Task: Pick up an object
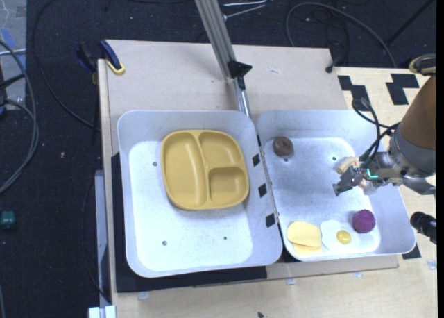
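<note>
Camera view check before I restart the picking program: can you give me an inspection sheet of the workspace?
Surface: tan bench bearing a left bin and a right bin, both white.
Job's things: brown round object, purple ball, yellow piece and fried egg toy, all in the right bin.
Clutter: yellow divided plate in the left bin.
Grippers: claw over the right bin's right side; hold cannot be judged.
Cables: black cables on the dark floor.
Surroundings: slanted metal pole; checker markers.
</note>
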Action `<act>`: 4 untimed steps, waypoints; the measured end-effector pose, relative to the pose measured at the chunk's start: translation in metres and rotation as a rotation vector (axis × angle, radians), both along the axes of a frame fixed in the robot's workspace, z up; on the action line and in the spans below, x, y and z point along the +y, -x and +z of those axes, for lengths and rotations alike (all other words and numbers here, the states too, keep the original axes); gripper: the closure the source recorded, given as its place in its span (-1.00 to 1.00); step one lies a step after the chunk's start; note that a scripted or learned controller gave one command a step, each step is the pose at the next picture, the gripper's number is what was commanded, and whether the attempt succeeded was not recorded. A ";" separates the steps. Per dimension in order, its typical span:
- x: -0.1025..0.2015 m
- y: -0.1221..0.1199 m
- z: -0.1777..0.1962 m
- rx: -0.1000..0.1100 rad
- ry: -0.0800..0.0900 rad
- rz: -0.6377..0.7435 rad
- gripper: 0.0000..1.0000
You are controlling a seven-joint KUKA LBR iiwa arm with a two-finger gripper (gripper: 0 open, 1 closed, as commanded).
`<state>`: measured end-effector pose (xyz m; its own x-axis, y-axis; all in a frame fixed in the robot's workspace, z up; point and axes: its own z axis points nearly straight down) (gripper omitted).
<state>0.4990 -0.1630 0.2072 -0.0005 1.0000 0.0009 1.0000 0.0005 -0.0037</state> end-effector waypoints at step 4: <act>-0.003 0.001 -0.114 -0.006 0.002 -0.002 -1.00</act>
